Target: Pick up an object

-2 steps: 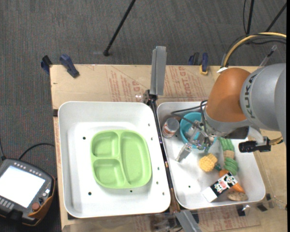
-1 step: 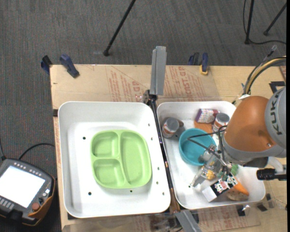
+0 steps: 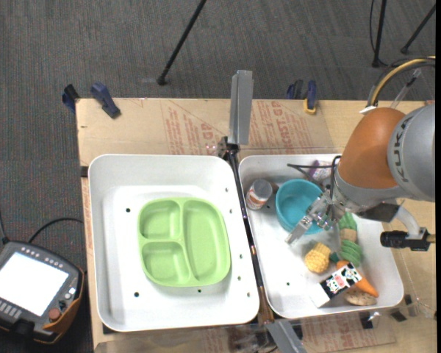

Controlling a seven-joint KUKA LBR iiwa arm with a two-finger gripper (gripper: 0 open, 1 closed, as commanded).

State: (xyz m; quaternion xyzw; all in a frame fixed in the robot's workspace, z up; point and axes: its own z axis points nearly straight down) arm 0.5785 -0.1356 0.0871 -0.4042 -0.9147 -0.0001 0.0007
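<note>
Pincer (image 3: 306,229): fingers a little apart, holding nothing.
Touching: the rim of the blue bowl (image 3: 298,199).
Nearby: yellow corn (image 3: 317,257).

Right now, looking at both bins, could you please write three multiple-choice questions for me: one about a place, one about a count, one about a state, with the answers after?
1. Where does the green divided plate lie?
A. In the left bin
B. In the right bin
C. On the bench outside the bins

2. How many compartments does that plate have?
A. Two
B. Three
C. Five

3. How does the teal bowl stand?
A. Upside down
B. Stacked on the plate
C. Upright, opening up

Answers:
1. A, because the plate rests in the middle of the left bin.
2. B, because two small sections sit beside one long section.
3. C, because its hollow inside faces the camera, in the right bin near the corn cob, with the gripper at its rim.
</note>
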